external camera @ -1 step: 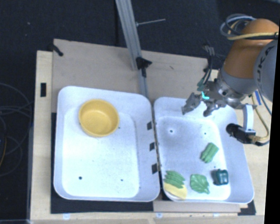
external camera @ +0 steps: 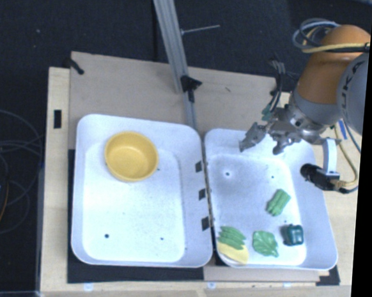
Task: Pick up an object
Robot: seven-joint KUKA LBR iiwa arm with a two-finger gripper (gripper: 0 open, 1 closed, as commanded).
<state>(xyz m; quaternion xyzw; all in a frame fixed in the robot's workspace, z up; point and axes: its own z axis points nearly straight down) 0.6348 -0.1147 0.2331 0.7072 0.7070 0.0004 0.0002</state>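
Gripper (external camera: 264,143) over far end of right bin (external camera: 316,206), jaws spread, nothing between them – green toy (external camera: 277,202) lies mid-bin, apart from near-edge cluster; looks light, stiff plastic – best pinched across narrow width

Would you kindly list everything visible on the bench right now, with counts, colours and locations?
White bins: two, side by side on the bench.
Bowl: one, yellow, upper left part of the left bin.
Green toys: three, right bin, one mid-right and two along the near edge.
Yellow piece: one, right bin, near edge, under a green toy.
Dark teal block: one, right bin, near right corner.
Metal pole: one, grey, slanting above the bins.
Arm: one, grey with orange band, reaching in from the right.
Tool: one, open, above the right bin's far edge, holding nothing.
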